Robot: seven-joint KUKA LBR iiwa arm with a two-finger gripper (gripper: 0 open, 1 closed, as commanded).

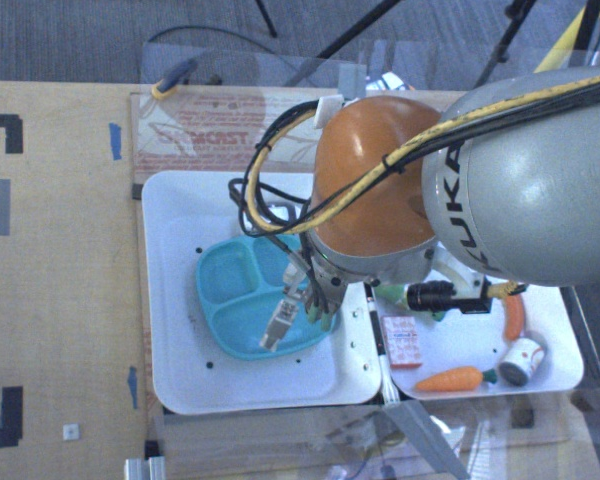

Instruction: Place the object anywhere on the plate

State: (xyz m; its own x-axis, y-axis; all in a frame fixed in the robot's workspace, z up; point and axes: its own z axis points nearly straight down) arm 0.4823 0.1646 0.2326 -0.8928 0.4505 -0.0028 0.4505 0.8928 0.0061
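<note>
A blue divided plate (235,293) lies in the left white bin (170,268). My gripper (300,313) hangs low over the plate's right part, under the orange band of the arm (375,178). A bit of green shows at the gripper's tip, but the wrist hides too much to tell whether it is a held thing. The arm covers the plate's right edge.
The right bin (560,363) holds a carrot (450,378), a small red-and-white box (402,341), an orange-red sausage shape (515,316), a white cup-like thing (520,360) and a green thing (392,294), partly hidden. Cables (265,203) loop over the left bin's back.
</note>
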